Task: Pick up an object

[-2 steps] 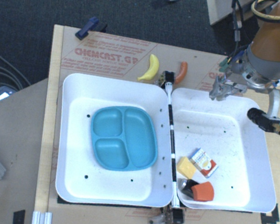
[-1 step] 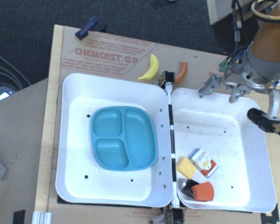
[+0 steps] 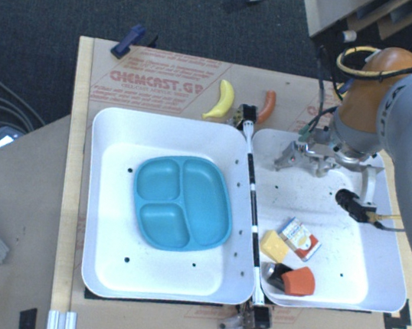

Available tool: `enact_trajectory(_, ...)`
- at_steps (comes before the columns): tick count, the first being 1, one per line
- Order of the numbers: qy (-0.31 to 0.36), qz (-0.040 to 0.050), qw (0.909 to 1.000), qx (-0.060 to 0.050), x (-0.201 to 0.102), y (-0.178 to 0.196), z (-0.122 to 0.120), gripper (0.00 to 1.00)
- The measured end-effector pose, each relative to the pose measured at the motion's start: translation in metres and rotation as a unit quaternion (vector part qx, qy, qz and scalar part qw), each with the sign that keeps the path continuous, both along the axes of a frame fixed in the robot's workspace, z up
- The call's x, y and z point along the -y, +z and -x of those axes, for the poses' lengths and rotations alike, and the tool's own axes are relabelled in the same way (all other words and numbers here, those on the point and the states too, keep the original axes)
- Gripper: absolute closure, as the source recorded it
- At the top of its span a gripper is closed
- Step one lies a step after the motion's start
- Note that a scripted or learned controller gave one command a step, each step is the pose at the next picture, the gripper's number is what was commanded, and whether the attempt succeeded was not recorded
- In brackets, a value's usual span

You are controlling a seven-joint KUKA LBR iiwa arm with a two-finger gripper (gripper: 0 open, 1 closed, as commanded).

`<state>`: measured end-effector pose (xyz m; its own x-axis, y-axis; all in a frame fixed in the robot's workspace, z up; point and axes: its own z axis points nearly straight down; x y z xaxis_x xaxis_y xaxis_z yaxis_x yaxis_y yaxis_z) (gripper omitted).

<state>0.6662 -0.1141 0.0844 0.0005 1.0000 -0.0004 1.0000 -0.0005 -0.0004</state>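
The bench is carrying two white bins: the left bin and the right bin are sitting side by side. A banana and an orange carrot-like piece are lying near its far edge.

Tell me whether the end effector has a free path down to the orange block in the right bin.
Probably yes. The end effector hangs over the far end of the right bin; the orange block sits at the near end, uncovered from above, though it crowds the yellow block.
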Motion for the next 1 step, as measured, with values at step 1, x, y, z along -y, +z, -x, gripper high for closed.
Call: enact_trajectory(1,0.001,0.0005,1.0,0.001,-0.0007,0.0108,-0.0009,1.0)
